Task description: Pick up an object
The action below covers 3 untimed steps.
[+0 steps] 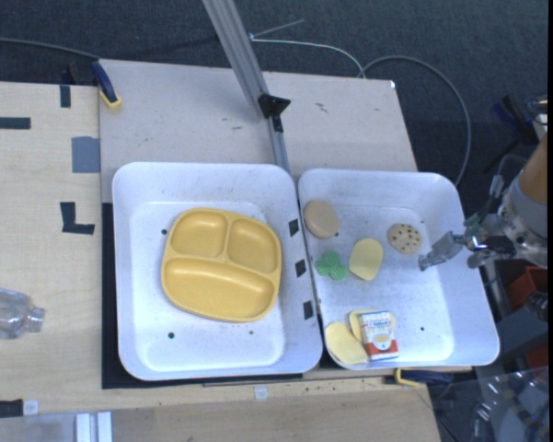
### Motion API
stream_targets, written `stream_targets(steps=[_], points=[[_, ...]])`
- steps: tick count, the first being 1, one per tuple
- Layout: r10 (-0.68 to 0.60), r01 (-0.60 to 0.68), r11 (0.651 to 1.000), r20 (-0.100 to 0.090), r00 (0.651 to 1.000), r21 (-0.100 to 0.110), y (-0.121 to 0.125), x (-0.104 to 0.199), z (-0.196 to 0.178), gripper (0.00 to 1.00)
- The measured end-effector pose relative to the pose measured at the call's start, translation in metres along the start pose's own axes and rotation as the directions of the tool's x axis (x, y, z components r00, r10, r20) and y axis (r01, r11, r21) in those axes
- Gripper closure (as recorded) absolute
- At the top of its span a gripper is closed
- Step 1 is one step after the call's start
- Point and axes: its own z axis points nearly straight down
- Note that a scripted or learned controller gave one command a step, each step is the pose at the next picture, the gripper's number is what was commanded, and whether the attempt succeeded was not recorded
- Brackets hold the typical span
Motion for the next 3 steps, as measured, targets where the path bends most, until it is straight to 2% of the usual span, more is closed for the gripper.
stream_targets(steps=[1,3], points=[[0.002,-0.002,1.0,0.003,1.0,-0.001,-0.0063,-0.0034,0.1231,0.0],[0.001,-0.001,1.0,0.003,1.0,-0.003,-0.0145,-0.0033,0.1209,0.0]])
